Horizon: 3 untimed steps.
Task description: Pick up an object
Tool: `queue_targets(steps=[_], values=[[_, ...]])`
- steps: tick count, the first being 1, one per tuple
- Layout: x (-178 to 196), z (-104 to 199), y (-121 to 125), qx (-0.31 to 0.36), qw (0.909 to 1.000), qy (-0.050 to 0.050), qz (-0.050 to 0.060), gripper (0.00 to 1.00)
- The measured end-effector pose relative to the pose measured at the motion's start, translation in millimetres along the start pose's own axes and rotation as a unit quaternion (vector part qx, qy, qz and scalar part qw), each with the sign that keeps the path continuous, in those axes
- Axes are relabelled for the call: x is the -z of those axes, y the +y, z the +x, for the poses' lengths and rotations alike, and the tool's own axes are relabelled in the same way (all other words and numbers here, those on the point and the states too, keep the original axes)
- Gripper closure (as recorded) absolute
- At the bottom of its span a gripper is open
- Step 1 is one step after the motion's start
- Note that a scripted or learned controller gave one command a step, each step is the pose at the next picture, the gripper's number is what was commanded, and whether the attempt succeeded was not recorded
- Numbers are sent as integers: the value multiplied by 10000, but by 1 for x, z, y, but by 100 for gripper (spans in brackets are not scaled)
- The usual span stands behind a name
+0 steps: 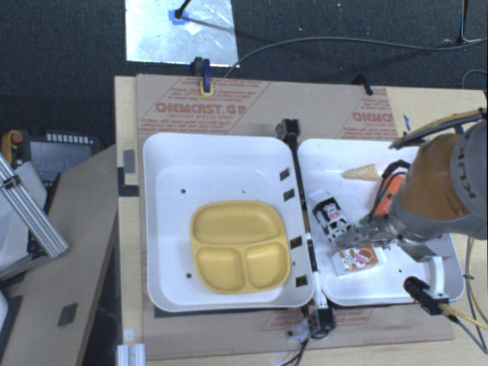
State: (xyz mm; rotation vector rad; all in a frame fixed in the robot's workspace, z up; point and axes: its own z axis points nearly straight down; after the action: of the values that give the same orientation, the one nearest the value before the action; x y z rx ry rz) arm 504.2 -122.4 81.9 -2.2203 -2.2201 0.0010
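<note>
One arm (435,193) bent low over right bin (450,284), fingers (352,237) above small packet (356,258), grip state unclear

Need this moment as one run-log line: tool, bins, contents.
tool low in right bin, over black-and-white item | red-white packet beside it | tan wedge far side | yellow tray in left bin

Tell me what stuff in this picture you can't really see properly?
- The gripper in the camera view: blurred and small, so its fingers cannot be made out.
- The orange tool: partly hidden behind the arm.
- The right bin: its right side is covered by the arm.
- The small card: its print is too small to read.
- The black-and-white packet: its label is too blurred to read.
</note>
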Motion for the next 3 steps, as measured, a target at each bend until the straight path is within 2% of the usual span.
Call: queue_targets(steps=[1, 3], values=[[13, 0, 1, 3, 10000, -6, -22, 100], [109, -10, -8, 15, 10000, -12, -40, 100]])
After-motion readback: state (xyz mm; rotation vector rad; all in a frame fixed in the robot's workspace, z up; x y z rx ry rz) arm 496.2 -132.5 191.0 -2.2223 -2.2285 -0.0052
